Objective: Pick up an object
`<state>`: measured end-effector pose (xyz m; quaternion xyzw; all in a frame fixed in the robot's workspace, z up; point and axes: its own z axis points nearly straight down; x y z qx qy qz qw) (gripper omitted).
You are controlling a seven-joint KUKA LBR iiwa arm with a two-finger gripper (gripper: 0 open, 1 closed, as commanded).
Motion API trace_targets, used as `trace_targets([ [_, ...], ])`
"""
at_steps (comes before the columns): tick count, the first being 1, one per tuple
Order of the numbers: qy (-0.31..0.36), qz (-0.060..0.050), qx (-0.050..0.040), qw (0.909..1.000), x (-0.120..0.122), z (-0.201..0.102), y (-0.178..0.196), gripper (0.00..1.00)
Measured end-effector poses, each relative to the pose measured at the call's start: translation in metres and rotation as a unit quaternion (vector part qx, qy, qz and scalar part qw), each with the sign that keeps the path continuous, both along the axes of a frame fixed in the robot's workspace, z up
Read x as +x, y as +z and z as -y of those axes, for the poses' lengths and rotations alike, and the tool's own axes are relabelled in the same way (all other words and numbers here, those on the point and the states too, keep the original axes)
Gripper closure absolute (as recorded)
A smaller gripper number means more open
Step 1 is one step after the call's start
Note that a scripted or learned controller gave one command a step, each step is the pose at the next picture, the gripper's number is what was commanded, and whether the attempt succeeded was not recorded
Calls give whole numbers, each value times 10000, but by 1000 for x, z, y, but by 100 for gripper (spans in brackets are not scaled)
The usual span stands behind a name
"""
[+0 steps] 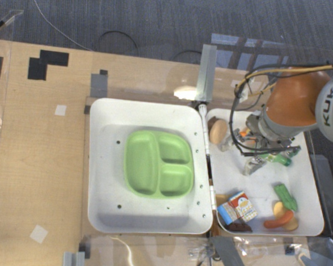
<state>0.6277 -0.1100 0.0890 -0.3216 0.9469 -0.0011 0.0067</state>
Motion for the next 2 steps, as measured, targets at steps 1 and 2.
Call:
trace_targets([
  [1,1752,6,-43,9845,22,68,1,0],
  [2,1959,7,-40,9806,45,58,1,0],
])
